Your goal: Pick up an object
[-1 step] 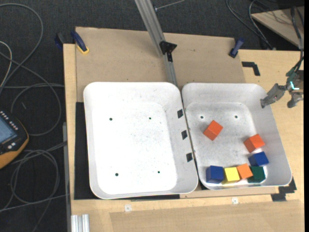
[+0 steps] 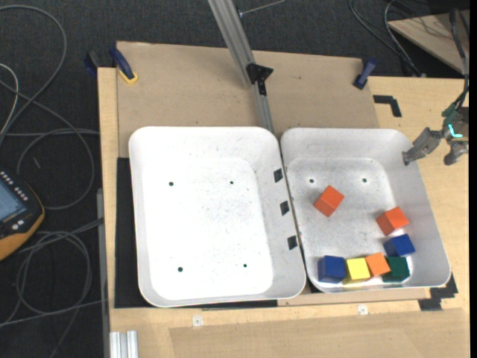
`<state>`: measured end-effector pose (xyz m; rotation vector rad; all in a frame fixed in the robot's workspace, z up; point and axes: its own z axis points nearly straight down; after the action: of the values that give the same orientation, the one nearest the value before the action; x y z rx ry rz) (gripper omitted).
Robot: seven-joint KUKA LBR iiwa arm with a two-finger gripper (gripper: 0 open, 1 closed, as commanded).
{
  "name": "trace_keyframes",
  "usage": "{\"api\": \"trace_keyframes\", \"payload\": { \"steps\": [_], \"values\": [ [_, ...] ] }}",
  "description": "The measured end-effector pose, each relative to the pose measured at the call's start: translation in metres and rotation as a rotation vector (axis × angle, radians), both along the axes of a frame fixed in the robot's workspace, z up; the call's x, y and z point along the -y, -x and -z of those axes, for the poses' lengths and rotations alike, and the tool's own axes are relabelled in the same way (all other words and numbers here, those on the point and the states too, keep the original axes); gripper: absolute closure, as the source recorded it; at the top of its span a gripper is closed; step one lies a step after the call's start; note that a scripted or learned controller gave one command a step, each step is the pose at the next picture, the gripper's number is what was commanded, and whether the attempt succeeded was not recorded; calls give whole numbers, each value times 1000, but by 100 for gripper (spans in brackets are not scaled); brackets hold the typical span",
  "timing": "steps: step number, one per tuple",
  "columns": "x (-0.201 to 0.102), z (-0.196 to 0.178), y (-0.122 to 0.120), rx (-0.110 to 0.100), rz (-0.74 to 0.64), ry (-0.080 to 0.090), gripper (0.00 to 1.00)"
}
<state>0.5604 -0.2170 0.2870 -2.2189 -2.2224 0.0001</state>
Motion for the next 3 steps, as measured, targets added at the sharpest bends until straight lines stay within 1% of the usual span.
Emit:
{"api": "trace_keyframes", "payload": {
  "steps": [1, 2, 3],
  "values": [
    [-1, 59, 9, -6, 2, -2, 0],
    [-1, 122, 12, -7, 2, -3, 0],
    [-9, 169, 16, -5, 1, -3, 0]
  ]
}}
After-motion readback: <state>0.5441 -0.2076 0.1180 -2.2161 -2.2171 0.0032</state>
